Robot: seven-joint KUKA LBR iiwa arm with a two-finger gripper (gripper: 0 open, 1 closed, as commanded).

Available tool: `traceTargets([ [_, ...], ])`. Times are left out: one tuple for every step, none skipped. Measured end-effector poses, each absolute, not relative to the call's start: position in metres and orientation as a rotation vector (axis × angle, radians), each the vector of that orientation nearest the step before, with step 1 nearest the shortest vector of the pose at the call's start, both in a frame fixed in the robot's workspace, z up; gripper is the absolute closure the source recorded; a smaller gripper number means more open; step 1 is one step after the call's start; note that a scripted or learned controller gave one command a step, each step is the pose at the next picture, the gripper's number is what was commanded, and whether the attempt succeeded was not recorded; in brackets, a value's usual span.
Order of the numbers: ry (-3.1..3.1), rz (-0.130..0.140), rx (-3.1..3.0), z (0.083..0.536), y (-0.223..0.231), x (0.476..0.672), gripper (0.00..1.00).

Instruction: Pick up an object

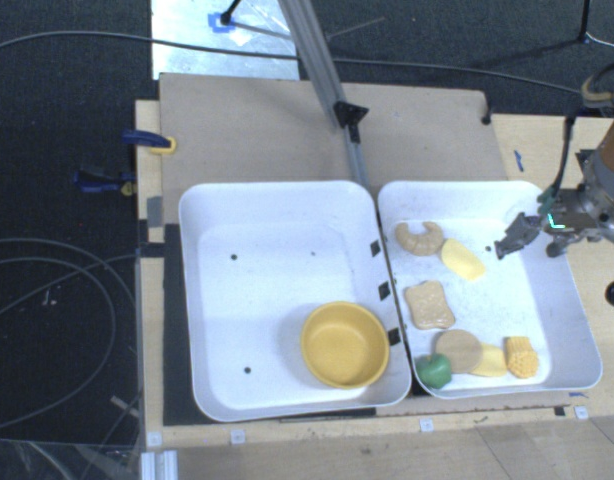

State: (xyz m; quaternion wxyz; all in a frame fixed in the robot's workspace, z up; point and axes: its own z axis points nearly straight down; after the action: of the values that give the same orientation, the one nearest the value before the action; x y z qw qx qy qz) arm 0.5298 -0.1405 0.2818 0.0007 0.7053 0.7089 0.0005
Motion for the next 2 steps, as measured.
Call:
traceTargets([
  [2.226, 0.002, 2.214, 0.282, -0.14, 0.53, 0.0],
  [2.224, 0.0, 2.22, 0.233, -0.14, 0.521, 0.0],
])
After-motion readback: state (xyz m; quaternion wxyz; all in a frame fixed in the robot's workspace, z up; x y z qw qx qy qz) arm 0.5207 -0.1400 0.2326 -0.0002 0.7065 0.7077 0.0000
